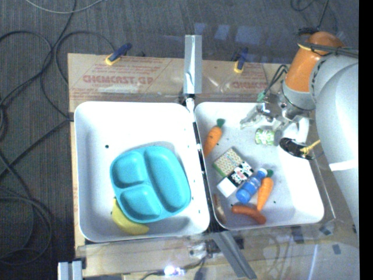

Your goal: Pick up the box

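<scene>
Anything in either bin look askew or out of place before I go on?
One oddity: in the left bin, a yellow banana-like piece lies half hidden under the blue divided plate, which looks tilted on it. In the right bin, the box, blue bottle and carrots lie jumbled, nothing spilled.

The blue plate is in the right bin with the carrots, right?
Not quite. The camera view shows the blue plate in the left bin. The carrots are in the right bin.
</scene>
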Robot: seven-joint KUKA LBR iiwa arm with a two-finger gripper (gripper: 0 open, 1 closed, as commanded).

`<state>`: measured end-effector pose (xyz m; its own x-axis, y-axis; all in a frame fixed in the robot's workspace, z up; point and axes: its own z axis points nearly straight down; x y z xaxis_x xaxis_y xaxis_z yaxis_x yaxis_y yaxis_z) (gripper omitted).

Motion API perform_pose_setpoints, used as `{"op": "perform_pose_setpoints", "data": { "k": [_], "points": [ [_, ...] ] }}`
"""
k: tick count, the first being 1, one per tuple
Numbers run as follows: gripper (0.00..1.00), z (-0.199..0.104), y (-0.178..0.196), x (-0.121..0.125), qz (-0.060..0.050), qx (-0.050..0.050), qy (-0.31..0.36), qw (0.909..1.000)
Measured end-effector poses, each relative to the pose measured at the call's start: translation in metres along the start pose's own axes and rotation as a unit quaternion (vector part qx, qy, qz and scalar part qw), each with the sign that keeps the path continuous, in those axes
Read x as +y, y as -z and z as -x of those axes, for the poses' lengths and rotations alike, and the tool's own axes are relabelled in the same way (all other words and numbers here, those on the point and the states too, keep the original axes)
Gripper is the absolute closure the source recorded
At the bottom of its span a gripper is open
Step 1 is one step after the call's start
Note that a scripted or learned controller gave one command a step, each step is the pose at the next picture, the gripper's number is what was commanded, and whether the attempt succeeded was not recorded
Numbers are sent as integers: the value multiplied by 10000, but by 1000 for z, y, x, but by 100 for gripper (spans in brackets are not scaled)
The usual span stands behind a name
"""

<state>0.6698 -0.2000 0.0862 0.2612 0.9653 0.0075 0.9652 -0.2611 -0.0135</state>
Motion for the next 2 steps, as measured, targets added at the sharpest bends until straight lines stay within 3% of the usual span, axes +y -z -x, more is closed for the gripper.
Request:
{"op": "perform_pose_setpoints", "data": {
  "k": [1,2],
  "points": [
    [0,9,19,-79,33,-42,1598,9871],
    [0,-59,0,-77,110,-64,1822,9832]
  ]
}}
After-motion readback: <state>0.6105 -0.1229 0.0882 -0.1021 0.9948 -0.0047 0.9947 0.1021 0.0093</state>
